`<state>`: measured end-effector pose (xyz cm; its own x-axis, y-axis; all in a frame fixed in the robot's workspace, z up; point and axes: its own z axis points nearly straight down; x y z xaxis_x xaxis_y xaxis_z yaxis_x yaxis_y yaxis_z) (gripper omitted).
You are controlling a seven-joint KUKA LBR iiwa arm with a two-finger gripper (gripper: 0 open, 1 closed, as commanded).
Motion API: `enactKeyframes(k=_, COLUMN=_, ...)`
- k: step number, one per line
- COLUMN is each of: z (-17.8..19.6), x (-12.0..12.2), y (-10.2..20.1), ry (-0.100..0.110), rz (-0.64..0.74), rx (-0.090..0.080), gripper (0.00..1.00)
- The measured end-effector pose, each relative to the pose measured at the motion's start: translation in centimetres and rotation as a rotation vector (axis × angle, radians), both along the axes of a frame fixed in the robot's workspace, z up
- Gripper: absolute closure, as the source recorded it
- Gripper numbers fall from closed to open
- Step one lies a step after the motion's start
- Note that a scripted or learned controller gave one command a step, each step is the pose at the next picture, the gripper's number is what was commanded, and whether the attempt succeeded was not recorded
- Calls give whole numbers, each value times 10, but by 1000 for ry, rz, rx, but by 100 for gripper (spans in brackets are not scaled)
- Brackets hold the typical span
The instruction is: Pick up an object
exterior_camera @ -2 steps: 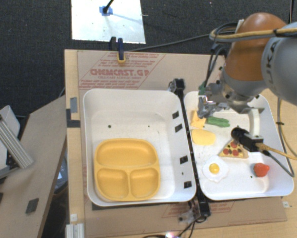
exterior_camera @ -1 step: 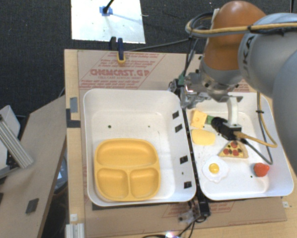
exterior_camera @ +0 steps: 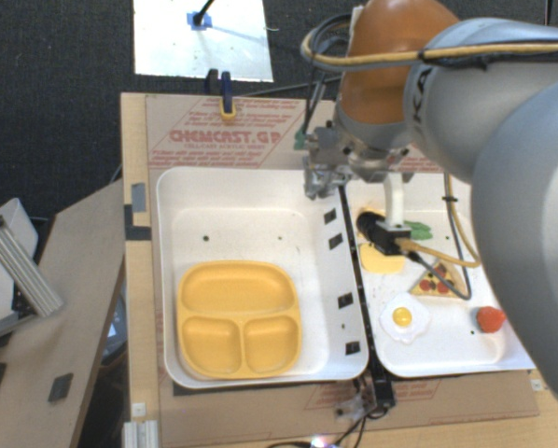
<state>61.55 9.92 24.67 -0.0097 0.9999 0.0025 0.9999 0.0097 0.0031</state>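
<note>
**Pickup not yet made: gripper point(exterior_camera: 319, 187) carried nothing**

Task progress, judged from the view, stood at its start. No object was lifted, and every one lay on a bin floor, so the approach, the grasp and the lift were all left to do.

Nearest the camera, the left bin point(exterior_camera: 172, 278) held one thing, a yellow tray point(exterior_camera: 240, 320) with three compartments. It lay flat in the near half and nothing was in it. The bin's far half was bare white floor.

The right bin point(exterior_camera: 447, 351) held the small pieces, which seemed the likelier targets. An egg point(exterior_camera: 403, 320) lay nearest. A red piece point(exterior_camera: 490, 320), too small to name, lay toward the right wall, well apart from the egg. Just beyond the egg was a pizza slice point(exterior_camera: 435, 284). Farther back a yellow cheese slice point(exterior_camera: 382, 260) lay close to the dividing wall, with a green piece point(exterior_camera: 417, 231) behind it, partly hidden by the arm.

Farther still, the gripper hung over the far end of the wall between the bins, not touching any object. Whether it was open or closed could not be told, as it was seen from above under the wrist.

Behind the bins lay a board point(exterior_camera: 225, 138) with red lettering, held by a blue clamp point(exterior_camera: 226, 96).
</note>
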Motion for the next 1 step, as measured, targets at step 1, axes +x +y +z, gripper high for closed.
enactKeyframes(k=1, z=0, x=0, y=-4, ry=2, rz=-4, rx=-2, gripper=0)
